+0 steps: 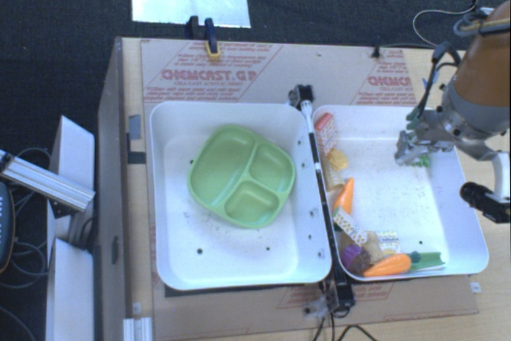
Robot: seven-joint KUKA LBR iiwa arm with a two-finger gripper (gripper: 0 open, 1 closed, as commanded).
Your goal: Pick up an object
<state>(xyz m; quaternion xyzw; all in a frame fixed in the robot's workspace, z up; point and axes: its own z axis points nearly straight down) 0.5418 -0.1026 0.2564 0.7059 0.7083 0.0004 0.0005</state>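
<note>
My gripper hangs over the right side of the right bin, near its far right corner, above bare bin floor. A small green spot shows at its tip, and I cannot tell what it is. The loose items lie along the bin's left wall and front. They are a red and white packet, a yellow piece, an orange wedge, a patterned white box, a purple item and an orange carrot with a green top. All of them lie well left of or in front of the gripper.
A green divided plate lies in the left bin. A thin rod runs along the wall between the bins. A black part juts in at the right bin's right rim. Cables hang by the arm.
</note>
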